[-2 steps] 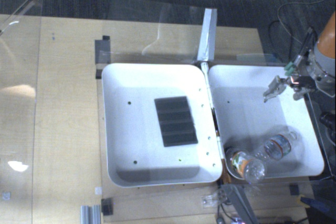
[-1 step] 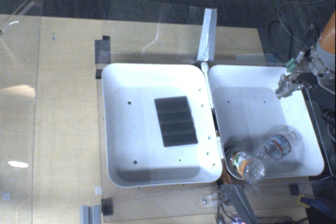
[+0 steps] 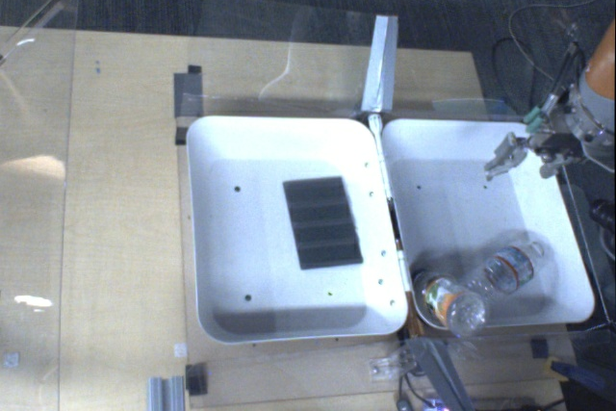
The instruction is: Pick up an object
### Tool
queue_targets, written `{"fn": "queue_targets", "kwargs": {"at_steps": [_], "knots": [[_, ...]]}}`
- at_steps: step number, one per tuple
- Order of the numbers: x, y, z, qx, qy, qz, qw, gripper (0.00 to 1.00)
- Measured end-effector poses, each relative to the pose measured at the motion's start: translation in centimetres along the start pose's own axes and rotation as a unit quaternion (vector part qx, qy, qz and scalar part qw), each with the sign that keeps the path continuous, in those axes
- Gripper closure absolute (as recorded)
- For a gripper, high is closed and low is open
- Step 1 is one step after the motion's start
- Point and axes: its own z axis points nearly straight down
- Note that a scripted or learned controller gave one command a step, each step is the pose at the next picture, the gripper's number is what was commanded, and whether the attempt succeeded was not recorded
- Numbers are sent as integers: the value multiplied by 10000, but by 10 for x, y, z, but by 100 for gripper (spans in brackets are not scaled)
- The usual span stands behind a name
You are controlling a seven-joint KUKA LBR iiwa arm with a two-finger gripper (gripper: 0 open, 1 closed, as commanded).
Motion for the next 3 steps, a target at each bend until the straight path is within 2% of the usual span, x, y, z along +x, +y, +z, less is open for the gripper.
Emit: {"fn": "queue_targets", "kwargs": {"at_steps": [1,2,3], "knots": [[-24,-63,177,39,3,-19,10000,0],[7,11,192,-22,-2,-213,9998,0],[38,58,191,18,5,-403,9992,0]]}}
